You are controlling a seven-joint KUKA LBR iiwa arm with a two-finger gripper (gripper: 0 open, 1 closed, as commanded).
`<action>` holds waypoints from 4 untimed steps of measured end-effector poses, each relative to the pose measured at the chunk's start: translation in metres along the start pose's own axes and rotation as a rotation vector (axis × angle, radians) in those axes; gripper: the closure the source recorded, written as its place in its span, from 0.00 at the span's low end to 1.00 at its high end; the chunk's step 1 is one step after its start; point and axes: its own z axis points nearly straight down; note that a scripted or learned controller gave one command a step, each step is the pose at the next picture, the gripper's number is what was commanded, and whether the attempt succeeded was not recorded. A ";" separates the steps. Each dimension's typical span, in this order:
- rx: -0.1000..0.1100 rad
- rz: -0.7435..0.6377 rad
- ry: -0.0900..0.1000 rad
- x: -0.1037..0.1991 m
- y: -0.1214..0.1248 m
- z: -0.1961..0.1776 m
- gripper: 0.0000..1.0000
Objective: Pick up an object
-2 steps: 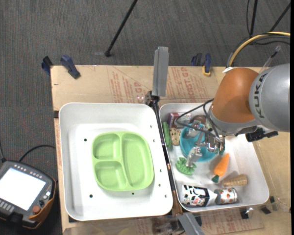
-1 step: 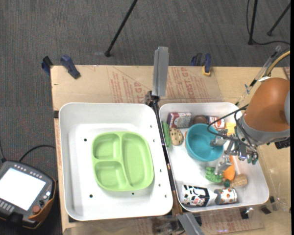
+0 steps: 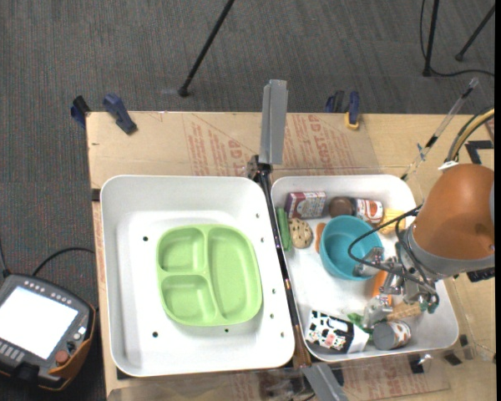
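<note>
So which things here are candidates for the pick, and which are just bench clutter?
Part of the job:
- end effector, low in the right bin
- teal bowl
- cow-print carton
- brown carton
- cookie
- grey can

Just lying about:
- green divided plate in the left bin
- blue clamp
- teach pendant

Red print on the cardboard sheet (image 3: 234, 144) under the bins: upside down in this view, a few big letters show near the metal post (image 3: 274, 124), roughly "GD" on each side, rest not legible. Small carton (image 3: 306, 205) and cow-pattern carton (image 3: 330, 331) carry labels, too small to read. Pendant screen (image 3: 29, 316) blank white.
</note>
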 end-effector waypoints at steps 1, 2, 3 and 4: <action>-0.001 -0.003 0.001 -0.001 0.001 -0.011 1.00; -0.004 -0.181 0.033 -0.132 -0.010 -0.012 1.00; -0.002 -0.179 0.009 -0.137 -0.009 -0.017 0.00; -0.004 -0.305 0.014 -0.027 -0.045 0.007 0.00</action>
